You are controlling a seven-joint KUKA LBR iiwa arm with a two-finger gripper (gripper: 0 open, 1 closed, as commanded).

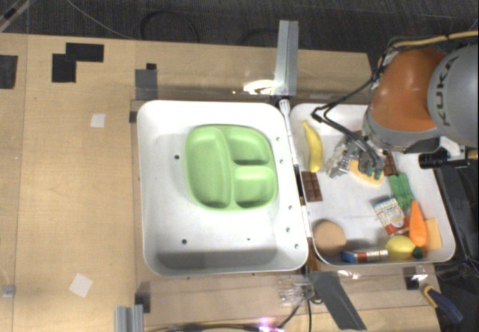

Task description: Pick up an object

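- The arm (pixel 419 99) reaches in over the right bin (pixel 447 252), and the gripper (pixel 346 160) hangs low over that bin's upper middle. The step in hand is judged to be the approach to a pick, as nothing is seen held.
- Whether the gripper is released or clenched cannot be told, because its tip is blurred against the bin floor.
- Two white bins are counted. The left bin (pixel 161 248) lies well apart from the gripper and holds one green divided tray (pixel 228 166).
- One banana (pixel 313 145) lies just beside the gripper on the view's left, and is judged the likeliest object to be picked.
- One flat yellow piece (pixel 369 176) lies just beside the gripper on the other side, partly under the wrist.
- One brown bar (pixel 312 188) lies near the gripper, toward the view's lower left.
- Further below the gripper are counted one round tan item (pixel 329 234), one carrot (pixel 418 224), one green item (pixel 400 190), one lemon (pixel 400 247), one small packet (pixel 387 211) and one marker (pixel 364 255).
- The next move is judged to call for centring over a single item, so that neighbouring items are not nudged, then lowering and closing.
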